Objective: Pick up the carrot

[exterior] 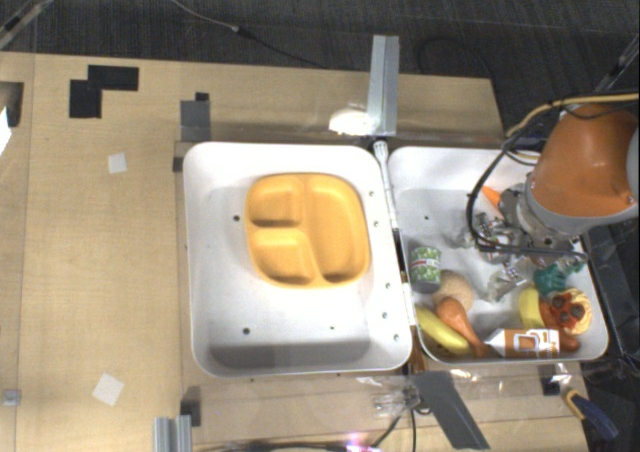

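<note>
Camera view had the carrot (462,320) low in the right bin (430,172), lying on a slant: thick end toward upper left, tip running down-right beside the banana (441,331). From the gripper (510,252) it lay down and to the left, near but apart. Whether that gripper stood apart or together I could not tell; wires and the orange band (588,163) hid it.
</note>
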